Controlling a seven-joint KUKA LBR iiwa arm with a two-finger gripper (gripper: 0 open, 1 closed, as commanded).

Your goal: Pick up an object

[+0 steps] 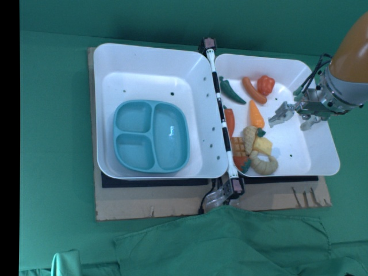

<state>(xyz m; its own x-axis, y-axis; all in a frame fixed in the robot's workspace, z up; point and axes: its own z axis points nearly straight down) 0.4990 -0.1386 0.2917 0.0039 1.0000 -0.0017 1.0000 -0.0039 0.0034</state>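
Covering bench (57, 125): wrinkled green cloth (230, 240)

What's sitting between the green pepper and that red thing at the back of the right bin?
In the camera view, an orange sausage lies between the green pepper and the red pepper.

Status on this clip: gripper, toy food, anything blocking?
Gripper over right bin, nothing seen in it. Carrot nearest, just left; other toy food heaped at the bin's near-left. Nothing between gripper and carrot.

A pale blue divided plate (151, 136) lies in a white bin (109, 62); an orange carrot (256, 115) and green pepper (232, 91) lie in the other.
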